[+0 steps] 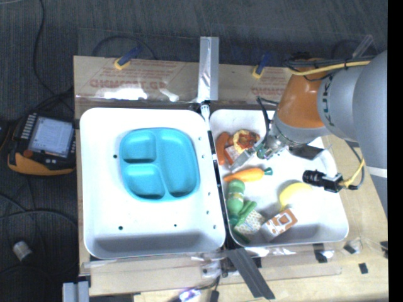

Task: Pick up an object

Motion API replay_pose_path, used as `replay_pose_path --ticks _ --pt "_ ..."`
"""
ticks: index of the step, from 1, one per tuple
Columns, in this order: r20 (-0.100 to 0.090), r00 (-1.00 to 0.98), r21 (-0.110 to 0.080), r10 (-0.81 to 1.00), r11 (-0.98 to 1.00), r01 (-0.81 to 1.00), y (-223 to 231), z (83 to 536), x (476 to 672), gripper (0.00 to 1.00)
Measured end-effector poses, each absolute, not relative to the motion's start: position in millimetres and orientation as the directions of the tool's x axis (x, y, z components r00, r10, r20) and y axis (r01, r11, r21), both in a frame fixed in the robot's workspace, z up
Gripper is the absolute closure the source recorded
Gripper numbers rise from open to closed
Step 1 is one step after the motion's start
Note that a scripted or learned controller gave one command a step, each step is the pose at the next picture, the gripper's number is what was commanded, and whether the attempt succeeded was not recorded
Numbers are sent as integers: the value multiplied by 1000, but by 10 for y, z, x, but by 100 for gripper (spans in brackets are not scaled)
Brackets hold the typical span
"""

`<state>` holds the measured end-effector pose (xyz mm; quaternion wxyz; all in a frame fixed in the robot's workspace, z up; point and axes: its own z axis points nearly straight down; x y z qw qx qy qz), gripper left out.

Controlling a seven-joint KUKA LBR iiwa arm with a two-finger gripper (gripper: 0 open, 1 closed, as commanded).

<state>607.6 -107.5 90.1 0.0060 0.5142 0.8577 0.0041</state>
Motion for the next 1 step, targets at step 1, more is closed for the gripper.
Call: replay_pose_path --ticks 1 --pt "2 -465 0 885 465 885 -887 1832 5231 0"
